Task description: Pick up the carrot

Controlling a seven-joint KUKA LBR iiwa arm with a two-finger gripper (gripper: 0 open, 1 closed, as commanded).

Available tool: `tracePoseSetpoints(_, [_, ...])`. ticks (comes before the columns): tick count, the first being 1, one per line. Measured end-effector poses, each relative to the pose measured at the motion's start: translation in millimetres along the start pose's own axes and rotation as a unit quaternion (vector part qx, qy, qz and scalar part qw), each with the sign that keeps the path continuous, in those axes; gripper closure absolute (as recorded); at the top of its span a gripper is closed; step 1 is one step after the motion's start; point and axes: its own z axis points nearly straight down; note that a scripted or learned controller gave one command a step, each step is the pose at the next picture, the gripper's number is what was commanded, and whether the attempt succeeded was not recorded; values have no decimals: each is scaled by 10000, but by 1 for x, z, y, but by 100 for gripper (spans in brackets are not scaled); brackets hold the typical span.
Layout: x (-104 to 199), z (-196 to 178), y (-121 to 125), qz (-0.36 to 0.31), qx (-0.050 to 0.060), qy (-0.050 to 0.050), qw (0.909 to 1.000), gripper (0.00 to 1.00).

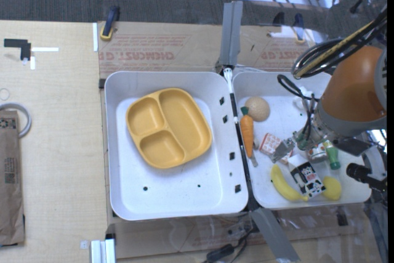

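The carrot [247, 132] is orange with a green top. It lies lengthwise along the left wall of the right bin [280, 199], top pointing to the back. My gripper [290, 148] hangs below the orange-banded wrist over the middle of the right bin. It is to the right of the carrot and apart from it, with a small red-and-white box [269, 143] lying between them. Nothing of the carrot is covered.
A tan, egg-shaped thing [258, 108] lies just behind the carrot. A banana [288, 186], a black-and-white packet [309, 179] and a green bottle [333, 157] sit at the front right. The left bin [118, 194] holds a yellow divided plate [167, 127].
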Motion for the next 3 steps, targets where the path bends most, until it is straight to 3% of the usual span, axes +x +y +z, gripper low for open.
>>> tracePoseSetpoints(1, [5,32,8,-866,-44,-53,9962,0])
tracePoseSetpoints(3, [5,32,9,-869,-46,-54,9962,0])
